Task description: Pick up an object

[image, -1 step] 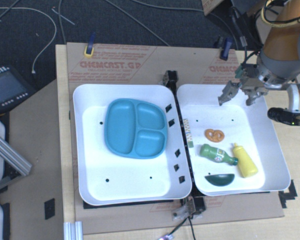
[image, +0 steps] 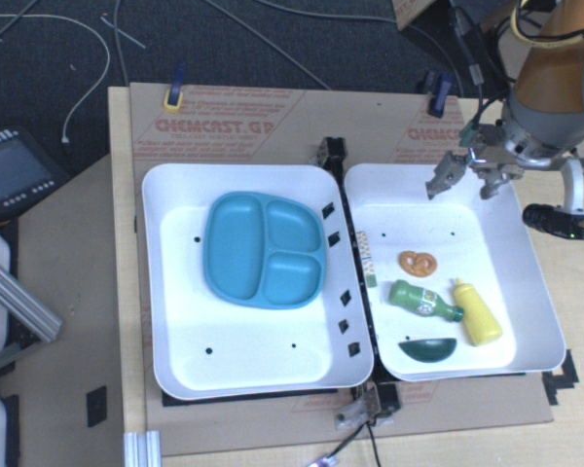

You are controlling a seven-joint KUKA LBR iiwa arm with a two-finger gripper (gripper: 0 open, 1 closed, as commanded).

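Hovering over the far edge of the right bin [image: 526, 261], at about 1 o'clock of the bench: gripper [image: 463, 181], fingers spread well apart, nothing between them, touching nothing visible. Lying in that bin toward 5 o'clock, four objects: one pretzel [image: 418, 262], one green bottle [image: 423, 300] on its side, one yellow bottle [image: 476, 311] just beside it, one dark green bowl-like piece [image: 427, 348] nearest the front rim. Resting in the left bin [image: 175, 358]: one blue divided plate [image: 266, 249], three compartments.
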